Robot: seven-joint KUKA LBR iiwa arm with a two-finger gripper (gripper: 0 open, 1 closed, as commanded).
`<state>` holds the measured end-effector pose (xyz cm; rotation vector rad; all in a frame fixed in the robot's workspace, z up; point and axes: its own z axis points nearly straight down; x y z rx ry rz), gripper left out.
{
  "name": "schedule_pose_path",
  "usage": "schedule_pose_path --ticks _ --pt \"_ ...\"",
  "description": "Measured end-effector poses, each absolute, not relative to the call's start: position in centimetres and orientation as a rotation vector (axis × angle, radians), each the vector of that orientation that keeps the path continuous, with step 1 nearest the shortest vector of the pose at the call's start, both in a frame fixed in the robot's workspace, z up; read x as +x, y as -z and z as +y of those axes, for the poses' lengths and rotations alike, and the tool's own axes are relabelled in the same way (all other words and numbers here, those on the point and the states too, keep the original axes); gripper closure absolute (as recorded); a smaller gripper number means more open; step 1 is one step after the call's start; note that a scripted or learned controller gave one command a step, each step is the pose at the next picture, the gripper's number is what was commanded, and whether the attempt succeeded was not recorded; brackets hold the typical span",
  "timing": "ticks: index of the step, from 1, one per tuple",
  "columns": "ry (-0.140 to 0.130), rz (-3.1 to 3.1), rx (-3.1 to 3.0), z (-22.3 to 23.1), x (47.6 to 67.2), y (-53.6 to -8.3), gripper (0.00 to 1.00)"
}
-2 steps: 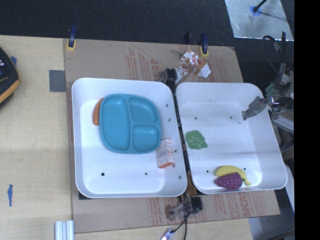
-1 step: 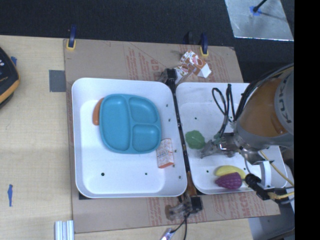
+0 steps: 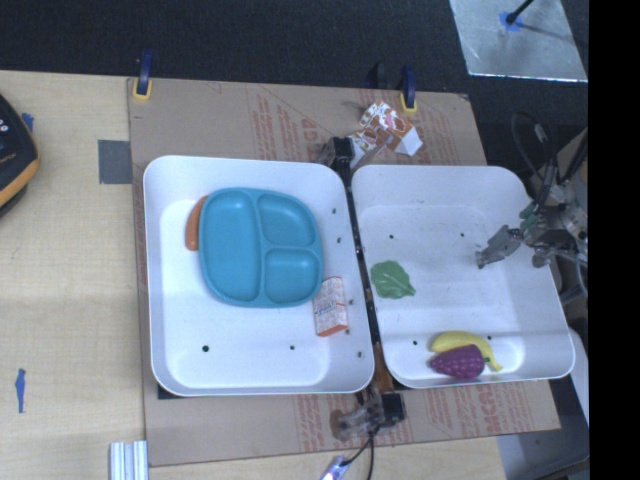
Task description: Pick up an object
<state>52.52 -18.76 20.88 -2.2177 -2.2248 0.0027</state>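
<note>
My gripper hangs over the right side of the right bin, reaching in from the right edge. Its fingers stand apart, open, with nothing between them. A green leaf-shaped toy lies at the left of that bin. A yellow banana and a purple bunch of grapes rest together at the bin's front edge, below and left of the gripper. The left bin holds a blue divided plate, an orange item partly hidden under its left rim, and a small printed packet.
A crumpled wrapper lies on the cardboard behind the bins. Blue clamps hold the cardboard at the back. A yellow and black device sits at the far left of the bench.
</note>
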Motion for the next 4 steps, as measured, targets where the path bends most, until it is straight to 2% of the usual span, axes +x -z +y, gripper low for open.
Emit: schedule_pose_path --ticks 1,2,3,4 --pt "-0.004 -2.225 -2.213 -9.2 55.7 -13.1 0.0" --pt "-0.005 -2.224 -2.215 -11.6 47.6 -15.9 0.0" --pt "-0.003 -2.224 -2.218 -18.6 49.8 -23.0 0.0" --pt "-0.004 -2.225 -2.213 -5.2 52.6 -19.1 0.0"
